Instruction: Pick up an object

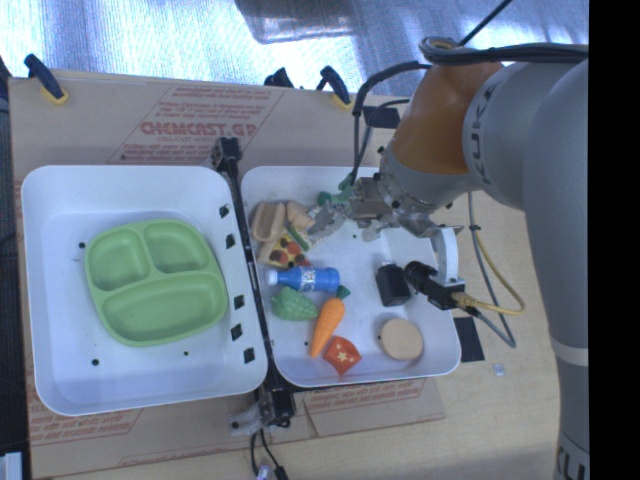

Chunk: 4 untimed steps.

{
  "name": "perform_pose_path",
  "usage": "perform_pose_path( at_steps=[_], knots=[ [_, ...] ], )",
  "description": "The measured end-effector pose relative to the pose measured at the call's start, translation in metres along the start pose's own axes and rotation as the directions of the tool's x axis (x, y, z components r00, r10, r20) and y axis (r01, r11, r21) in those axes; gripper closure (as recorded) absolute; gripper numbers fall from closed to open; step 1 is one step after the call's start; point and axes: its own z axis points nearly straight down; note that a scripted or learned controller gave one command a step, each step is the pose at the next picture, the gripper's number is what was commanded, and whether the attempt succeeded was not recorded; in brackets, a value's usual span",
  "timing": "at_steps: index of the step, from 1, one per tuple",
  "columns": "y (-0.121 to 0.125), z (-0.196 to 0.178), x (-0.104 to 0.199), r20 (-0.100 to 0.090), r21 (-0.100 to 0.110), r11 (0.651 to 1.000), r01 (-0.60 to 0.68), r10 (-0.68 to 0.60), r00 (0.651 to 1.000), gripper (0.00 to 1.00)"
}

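A: In the right bin [362, 318], upper left part, the gripper [330, 216] hangs over the toy food. Whether it is open or closed cannot be told from this slant.

B: What lies nearest to it?

A: A tan, bread-like piece [268, 218], rounded and matte, just left of the gripper. Below that lies a flat wedge with red spots [290, 249], like a pizza slice.

B: And lower in the frame?

A: A glossy blue bottle [308, 279] lies on its side, white cap to the left. A knobbly green vegetable [293, 305] is just under it, and a tapered orange carrot [327, 325] leans beside that. A red piece with a yellow mark [342, 355] sits at the carrot's tip. A smooth tan disc [402, 339] lies apart, lower right.

B: The left bin [50, 228]?

A: It holds a pale green plastic plate [155, 278] with three compartments and rounded corners. Both bins are shallow white trays on brown printed cardboard [190, 118].
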Motion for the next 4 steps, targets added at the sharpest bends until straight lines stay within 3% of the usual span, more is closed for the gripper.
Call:
perform_pose_path(
  at_steps=[1, 2, 3, 4],
  knots=[
    [-0.029, 0.104, 0.012, 0.001, -0.002, 1.000, 0.000, 0.000, 1.000, 0.00],
    [-0.092, 0.118, 0.014, -0.001, 0.000, 1.000, 0.000, 0.000, 1.000, 0.00],
    [-0.025, 0.117, 0.008, 0.000, -0.002, 1.000, -0.001, 0.001, 1.000, 0.00],
    [-0.025, 0.108, 0.008, 0.000, 0.003, 1.000, 0.004, -0.004, 1.000, 1.00]
  ],
)
